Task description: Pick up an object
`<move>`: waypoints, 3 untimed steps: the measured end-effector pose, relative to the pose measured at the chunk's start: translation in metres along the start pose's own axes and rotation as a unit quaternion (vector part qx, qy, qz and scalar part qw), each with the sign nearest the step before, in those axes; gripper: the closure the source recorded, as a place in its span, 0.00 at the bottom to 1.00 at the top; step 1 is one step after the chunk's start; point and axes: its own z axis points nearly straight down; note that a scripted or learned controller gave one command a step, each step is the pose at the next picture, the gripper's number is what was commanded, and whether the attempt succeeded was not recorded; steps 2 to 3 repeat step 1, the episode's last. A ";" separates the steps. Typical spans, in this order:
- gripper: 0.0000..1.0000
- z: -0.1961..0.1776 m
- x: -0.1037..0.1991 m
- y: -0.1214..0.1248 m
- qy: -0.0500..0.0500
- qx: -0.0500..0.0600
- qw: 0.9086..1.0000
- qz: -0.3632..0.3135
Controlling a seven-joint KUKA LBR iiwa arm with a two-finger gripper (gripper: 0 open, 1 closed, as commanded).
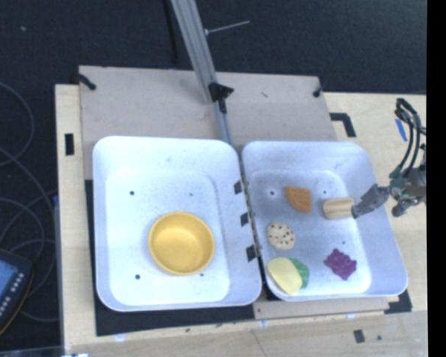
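I saw the fingers [357, 207] touching the tan block's [337, 208] right end in the right bin [372, 171]; I could not tell their state. The orange wedge [299, 198] lay just left of the block.

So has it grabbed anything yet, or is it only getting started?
Nothing looks lifted yet. The gripper has reached into the right bin and sits right against the tan cylinder, which appears to rest on the bin floor. Whether it actually grips it is unclear. Still left: securing and raising an object. The cookie, purple piece and yellow bowl lie untouched.
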 end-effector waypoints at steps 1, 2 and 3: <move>0.00 0.000 0.000 0.000 0.000 0.000 1.000 0.001; 0.00 0.000 0.000 0.000 0.000 0.000 1.000 0.001; 0.00 0.000 0.000 0.000 0.000 0.000 1.000 0.001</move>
